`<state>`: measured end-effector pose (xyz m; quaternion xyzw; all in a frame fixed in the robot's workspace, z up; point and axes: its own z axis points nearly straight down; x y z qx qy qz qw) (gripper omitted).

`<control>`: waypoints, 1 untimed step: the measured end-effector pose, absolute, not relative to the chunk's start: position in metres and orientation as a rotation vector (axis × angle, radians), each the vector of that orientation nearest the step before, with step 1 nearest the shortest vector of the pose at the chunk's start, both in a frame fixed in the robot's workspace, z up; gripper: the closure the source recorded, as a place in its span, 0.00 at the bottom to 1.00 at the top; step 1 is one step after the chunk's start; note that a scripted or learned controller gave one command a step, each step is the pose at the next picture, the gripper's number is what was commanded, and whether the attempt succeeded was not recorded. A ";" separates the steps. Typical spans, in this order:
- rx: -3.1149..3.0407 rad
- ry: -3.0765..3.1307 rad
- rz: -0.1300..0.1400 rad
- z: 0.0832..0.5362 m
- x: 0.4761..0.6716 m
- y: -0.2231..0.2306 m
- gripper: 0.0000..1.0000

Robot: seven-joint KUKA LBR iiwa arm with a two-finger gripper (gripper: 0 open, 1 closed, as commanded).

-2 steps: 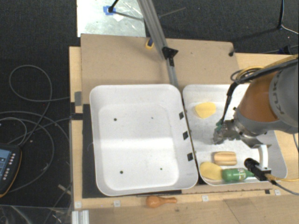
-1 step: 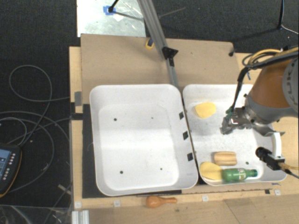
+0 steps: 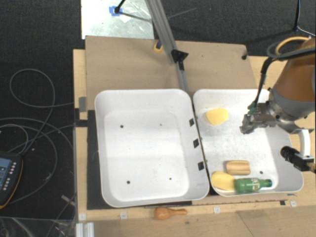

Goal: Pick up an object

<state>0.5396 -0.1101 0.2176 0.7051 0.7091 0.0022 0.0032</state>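
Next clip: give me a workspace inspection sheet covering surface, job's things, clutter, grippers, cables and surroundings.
Surface: brown bench bearing a left bin and a right bin, side by side.
Job's things: all in the right bin; yellow lump near its far left, tan block, yellow piece and green bottle lying along its near edge.
Clutter: orange-brown pear-shaped item on the bench's front edge, outside the bins.
Grippers: gripper over the right bin's far right part, with no object seen in it; jaws too unclear to judge.
Cables: loose loops on the floor at left.
Surroundings: dark carpet, handheld pendant at far left, slanted metal pole.
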 end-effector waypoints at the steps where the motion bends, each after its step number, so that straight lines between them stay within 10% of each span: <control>1: 2.209 2.233 0.005 0.225 0.549 -0.061 1.00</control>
